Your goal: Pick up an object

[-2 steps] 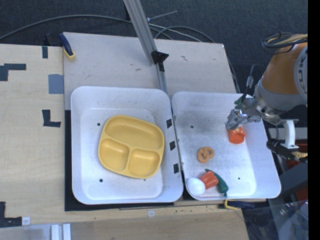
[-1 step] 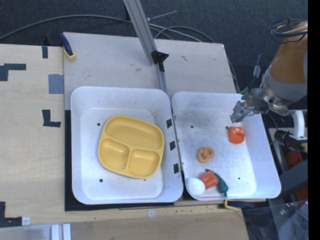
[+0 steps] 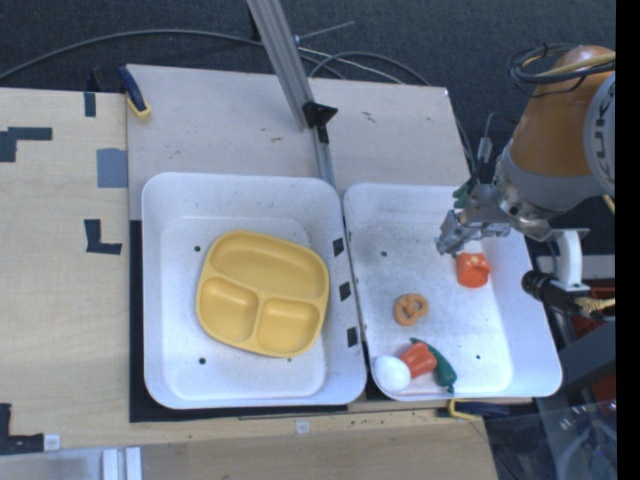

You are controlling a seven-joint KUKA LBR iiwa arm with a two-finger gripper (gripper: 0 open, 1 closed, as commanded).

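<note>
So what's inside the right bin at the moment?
The right bin holds an orange piece by the gripper, a small pretzel, a white egg and a red pepper. The gripper covers some floor.

1. light is even and fairly bright across the bench [image 3: 250, 118], coming from above, nothing harsh.
2. both white bins [image 3: 160, 268] run close to washed out; their rims glow and the surface detail thins there.
3. shadows are soft and short: a faint one hugs the yellow tray [image 3: 262, 293], another sits under the small orange object [image 3: 472, 270].
4. the dark floor at the top goes nearly black, cables [image 3: 200, 38] barely lifting off it.
5. the picture is low in resolution and a bit soft overall; small objects look smeared at their edges.
6. the arm [image 3: 560, 138] at the right is slightly blurred, with a mild sheen on its orange shell.
</note>
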